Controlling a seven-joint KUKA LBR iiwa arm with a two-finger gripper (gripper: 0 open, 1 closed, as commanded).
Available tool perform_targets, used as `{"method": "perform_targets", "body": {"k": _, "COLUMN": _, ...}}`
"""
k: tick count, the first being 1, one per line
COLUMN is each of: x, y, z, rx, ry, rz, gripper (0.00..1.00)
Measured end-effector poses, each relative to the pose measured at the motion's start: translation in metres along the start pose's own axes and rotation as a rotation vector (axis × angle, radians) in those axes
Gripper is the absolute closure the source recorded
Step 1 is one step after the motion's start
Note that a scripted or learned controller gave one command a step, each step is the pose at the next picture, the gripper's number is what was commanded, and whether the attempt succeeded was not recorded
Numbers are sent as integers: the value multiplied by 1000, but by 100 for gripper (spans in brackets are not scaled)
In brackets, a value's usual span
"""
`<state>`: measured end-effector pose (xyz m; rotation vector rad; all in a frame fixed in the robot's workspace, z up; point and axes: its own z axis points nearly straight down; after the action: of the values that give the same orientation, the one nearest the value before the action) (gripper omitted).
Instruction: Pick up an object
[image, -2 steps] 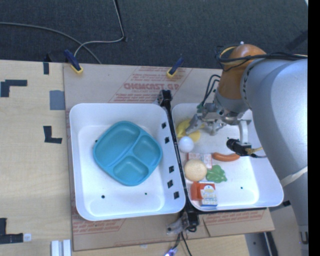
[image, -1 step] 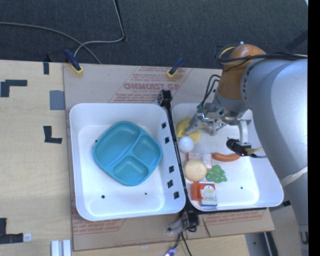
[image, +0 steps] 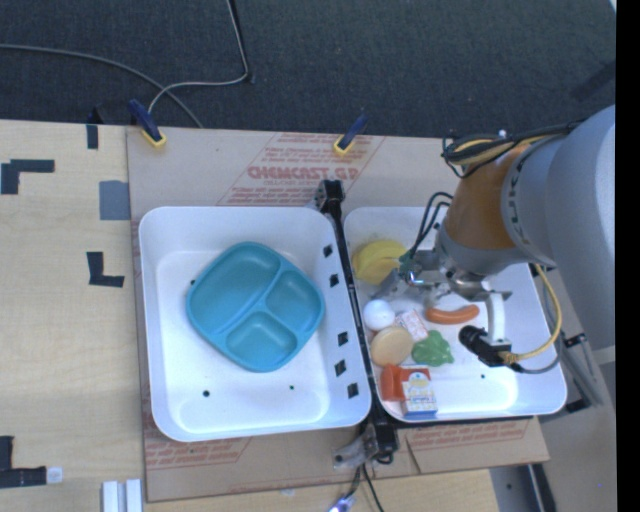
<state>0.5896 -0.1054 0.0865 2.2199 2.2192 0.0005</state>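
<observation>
The gripper (image: 418, 278) hangs low in the right bin (image: 520, 395); its fingers' spread I cannot tell. One blue plate (image: 256, 305) lies in the left bin (image: 165, 300).

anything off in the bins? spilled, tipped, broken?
Nothing stands out. The blue tray lies flat in the left bin, turned at an angle to the bin walls. The toy foods sit bunched on the right bin's left side, all inside, near the gripper. No visible spill or damage.
</observation>
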Motion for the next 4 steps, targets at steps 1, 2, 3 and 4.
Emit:
{"method": "perform_targets", "body": {"k": 1, "x": -21, "y": -35, "z": -1, "rx": -5, "ry": -1, "rz": -1, "gripper": 0}}
{"method": "perform_targets", "body": {"k": 2, "x": 1, "y": 34, "z": 0, "rx": -3, "ry": 0, "rz": -3, "gripper": 0}}
{"method": "perform_targets", "body": {"k": 3, "x": 4, "y": 79, "z": 1, "rx": 0, "ry": 0, "rz": -2, "gripper": 0}}
{"method": "perform_targets", "body": {"k": 4, "x": 0, "y": 79, "z": 1, "rx": 1, "ry": 0, "rz": -2, "gripper": 0}}
